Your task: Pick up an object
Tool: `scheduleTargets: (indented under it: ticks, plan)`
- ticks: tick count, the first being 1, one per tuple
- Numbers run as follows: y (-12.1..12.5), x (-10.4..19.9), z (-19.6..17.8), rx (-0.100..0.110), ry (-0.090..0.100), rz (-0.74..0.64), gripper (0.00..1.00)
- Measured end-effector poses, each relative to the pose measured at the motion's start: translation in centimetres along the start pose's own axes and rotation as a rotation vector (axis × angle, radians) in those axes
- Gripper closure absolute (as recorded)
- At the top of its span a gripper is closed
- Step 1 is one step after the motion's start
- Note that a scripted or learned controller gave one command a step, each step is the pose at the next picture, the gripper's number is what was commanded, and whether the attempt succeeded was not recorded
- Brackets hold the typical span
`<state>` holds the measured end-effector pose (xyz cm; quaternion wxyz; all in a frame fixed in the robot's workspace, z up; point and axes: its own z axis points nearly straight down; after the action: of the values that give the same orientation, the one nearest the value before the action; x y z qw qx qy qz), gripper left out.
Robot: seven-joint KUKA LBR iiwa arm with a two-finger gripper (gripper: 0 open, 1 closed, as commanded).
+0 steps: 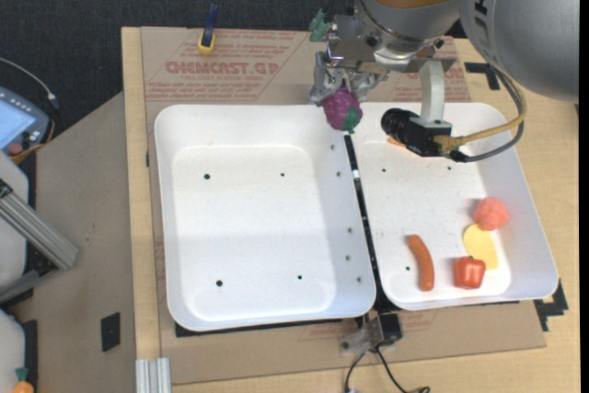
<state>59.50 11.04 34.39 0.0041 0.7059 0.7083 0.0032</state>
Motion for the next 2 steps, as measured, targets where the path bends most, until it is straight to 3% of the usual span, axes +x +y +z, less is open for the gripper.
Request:
scheduleTargets:
  ticks: [2]
  plan:
    - [0.1,0.1,-2.0,-0.006,-0.001,-0.001,1.00]
